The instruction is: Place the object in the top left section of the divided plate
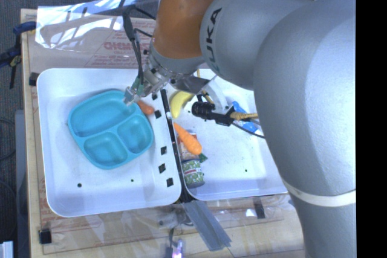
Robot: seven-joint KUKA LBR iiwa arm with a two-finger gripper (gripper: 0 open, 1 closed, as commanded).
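Blue divided plate (pixel 110 135) in left bin (pixel 54 130). Gripper (pixel 136 93) at the plate's upper right rim, small orange object (pixel 145 108) just beside it; grip unclear. Right bin (pixel 242 181) has a carrot (pixel 188 140), banana (pixel 179 103), green packet (pixel 193 171).

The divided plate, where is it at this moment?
The blue divided plate lies in the left bin, nearer that bin's right side. The gripper hangs at the plate's upper right edge.
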